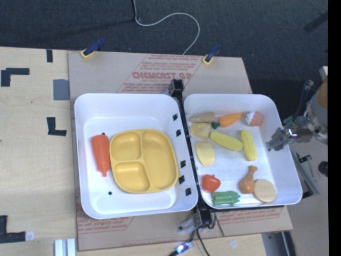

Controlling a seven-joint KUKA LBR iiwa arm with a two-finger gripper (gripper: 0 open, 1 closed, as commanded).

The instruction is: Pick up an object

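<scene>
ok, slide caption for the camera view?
Gripper at right bin's edge beside toy food; left bin holds yellow tray and carrot.

The arm [319,108] is cut off by the right edge, so mostly its wrist part is visible. The end effector [278,141] is small and dark at the rim of the right bin [290,167], and its state is not clear. The items near the carrot [230,120] overlap partly. The cable [165,19] leaves the picture at the top edge.
</scene>
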